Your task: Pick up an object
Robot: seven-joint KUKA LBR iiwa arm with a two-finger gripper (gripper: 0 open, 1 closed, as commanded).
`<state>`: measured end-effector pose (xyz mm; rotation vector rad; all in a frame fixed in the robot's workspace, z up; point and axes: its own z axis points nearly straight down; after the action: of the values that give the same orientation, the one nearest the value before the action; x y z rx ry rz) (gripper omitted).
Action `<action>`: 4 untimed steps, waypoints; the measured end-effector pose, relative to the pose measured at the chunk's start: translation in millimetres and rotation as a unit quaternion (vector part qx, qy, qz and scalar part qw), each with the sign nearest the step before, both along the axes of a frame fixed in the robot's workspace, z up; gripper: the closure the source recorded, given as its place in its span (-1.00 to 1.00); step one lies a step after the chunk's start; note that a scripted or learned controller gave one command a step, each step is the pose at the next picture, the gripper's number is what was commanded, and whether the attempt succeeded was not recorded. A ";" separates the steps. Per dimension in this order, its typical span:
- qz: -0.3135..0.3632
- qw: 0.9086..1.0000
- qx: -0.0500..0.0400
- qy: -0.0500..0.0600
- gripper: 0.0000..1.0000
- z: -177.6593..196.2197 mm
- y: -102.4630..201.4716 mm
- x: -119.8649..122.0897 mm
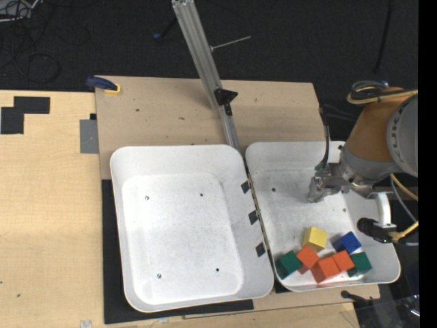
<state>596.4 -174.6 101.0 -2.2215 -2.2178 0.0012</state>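
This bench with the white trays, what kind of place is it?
Probably a robotics lab: a robot arm reaches over two white bins, one holding coloured blocks, with cables on the dark floor behind.

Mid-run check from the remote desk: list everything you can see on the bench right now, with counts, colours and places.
Bins: 2, white, side by side; left bin, right bin.
Blocks: 7, clustered in the right bin's near corner: yellow block, blue block, two green blocks, three orange-red blocks.
Metal rail: 1, grey, slanting behind the bins.
Clamp: 1, blue and yellow, far left bench edge.
Arm: 1, grey with orange band, from the right.
Pincer: 1, over the right bin, apart from the blocks.
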 end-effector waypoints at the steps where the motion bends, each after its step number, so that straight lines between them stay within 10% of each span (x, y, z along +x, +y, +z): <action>1: 0.000 1.000 -0.001 -0.002 1.00 46.8 -8.4 3.8; 3: 0.002 1.000 -0.001 -0.001 1.00 117.5 -3.8 9.9; 4: 0.003 1.000 0.001 0.001 1.00 108.0 48.6 -2.9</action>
<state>593.5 -126.0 208.9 -2.2132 -2.2217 0.0016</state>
